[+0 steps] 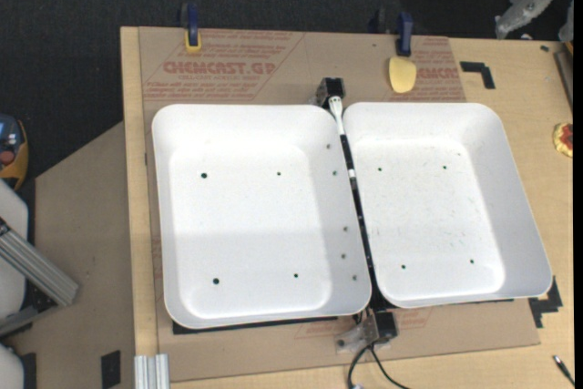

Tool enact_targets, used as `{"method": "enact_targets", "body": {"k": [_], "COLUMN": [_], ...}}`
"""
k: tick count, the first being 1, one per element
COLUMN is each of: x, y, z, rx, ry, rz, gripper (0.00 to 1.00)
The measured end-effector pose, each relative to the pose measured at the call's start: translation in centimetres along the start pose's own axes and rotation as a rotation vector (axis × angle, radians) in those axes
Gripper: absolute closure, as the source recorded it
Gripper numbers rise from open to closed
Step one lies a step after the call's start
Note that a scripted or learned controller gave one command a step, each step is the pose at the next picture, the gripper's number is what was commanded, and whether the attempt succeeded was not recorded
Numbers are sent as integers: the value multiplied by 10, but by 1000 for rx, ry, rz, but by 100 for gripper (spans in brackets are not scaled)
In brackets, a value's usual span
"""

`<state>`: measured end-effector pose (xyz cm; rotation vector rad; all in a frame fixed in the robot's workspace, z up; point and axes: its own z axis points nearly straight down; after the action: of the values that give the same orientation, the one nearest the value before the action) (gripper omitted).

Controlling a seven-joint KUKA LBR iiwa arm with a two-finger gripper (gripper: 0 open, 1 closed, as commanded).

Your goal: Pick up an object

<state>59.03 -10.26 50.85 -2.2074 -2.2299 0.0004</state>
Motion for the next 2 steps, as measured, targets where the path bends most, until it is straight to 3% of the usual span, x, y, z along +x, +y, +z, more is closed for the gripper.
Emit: {"method": "enact_targets", "body": {"k": [1, 2], "x": [89, 82], "y": [-4, -3], "z": [140, 120], "rx": [13, -8], "ry": [1, -3], "rz": [0, 9], "gripper": [0, 100]}}
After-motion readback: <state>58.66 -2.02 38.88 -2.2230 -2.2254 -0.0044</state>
